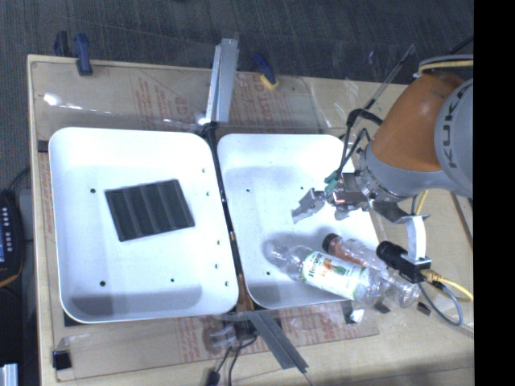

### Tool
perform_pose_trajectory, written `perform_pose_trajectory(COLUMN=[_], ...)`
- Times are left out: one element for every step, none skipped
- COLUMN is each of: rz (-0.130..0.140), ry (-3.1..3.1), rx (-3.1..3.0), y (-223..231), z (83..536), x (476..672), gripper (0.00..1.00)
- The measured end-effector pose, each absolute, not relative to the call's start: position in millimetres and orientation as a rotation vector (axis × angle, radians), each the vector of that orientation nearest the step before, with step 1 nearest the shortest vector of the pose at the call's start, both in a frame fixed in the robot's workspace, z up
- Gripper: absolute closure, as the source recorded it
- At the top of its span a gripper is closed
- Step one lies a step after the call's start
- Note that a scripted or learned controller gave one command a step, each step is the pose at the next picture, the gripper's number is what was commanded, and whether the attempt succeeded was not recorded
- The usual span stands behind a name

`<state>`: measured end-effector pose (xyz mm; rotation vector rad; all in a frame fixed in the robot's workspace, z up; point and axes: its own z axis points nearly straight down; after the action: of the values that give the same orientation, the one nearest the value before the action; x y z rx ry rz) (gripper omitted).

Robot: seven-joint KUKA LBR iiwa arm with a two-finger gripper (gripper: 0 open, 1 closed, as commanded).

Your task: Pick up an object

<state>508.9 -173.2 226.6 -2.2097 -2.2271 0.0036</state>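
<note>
While I hover over the right-hand white plastic bin [273, 147], my fingers [315, 202] are spread wide, with nothing between them.
Just below them a clear plastic bottle with a green-and-white label [330, 269] lies on its side at the bin's near right corner; a dark ribbed rectangular panel [150, 208] lies flat in the left-hand white bin [72, 155].

Tool [308, 207] hangs over right bin [265, 155], mid-right of frame, w/ nothing between its fingers. Clear bottle w/ green label [330, 270] lies at bin's lower right edge, small brown-capped bottle [344, 248] just beside. Dark ribbed pad [150, 209] in left bin [72, 155].
</note>
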Motion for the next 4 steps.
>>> perform_pose_trajectory(rz=[0.003, -0.001, 0.0, 0.001], ry=[-2.319, -2.418, -2.511, -2.496], rx=[-2.113, -2.004, -1.888, -1.907], y=[-187.4, -209.7, -196.3, -209.9], z=[180.0, 91.9, 160.6, 173.1], x=[509.4, 494.3, 478.5, 477.1], gripper=[0.0, 0.0, 0.0, 0.0])
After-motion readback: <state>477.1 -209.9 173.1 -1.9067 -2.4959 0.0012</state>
